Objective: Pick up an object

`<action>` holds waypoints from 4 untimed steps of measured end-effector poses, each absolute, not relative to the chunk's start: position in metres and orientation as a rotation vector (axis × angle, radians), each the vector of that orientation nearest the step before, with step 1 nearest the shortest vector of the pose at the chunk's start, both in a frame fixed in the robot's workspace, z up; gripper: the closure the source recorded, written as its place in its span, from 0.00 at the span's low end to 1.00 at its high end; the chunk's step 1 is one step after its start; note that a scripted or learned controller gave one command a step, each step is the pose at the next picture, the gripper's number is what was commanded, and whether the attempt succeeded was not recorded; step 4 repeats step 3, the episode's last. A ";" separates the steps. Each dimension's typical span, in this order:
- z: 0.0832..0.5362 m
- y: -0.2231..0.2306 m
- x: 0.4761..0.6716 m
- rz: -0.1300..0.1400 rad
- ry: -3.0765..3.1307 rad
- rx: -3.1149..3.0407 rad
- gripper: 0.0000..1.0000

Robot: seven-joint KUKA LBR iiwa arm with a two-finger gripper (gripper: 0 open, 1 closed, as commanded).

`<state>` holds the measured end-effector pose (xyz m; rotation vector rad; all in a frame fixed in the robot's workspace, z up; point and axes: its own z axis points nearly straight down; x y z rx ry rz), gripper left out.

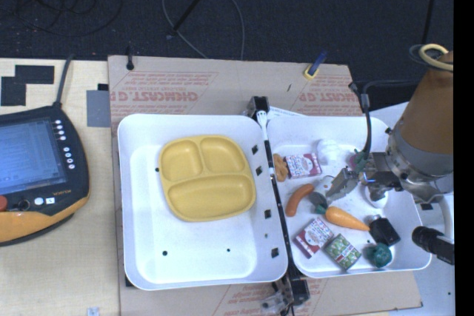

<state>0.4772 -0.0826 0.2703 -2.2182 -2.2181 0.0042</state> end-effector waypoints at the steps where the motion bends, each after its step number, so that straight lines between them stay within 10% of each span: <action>1: 0.105 -0.137 0.495 -0.006 -2.222 -2.229 0.00; 2: 0.115 -0.137 0.495 -0.007 -2.216 -2.230 1.00; 3: 0.187 -0.044 0.584 0.001 -2.222 -2.218 1.00; 4: 0.187 -0.044 0.584 0.001 -2.222 -2.218 1.00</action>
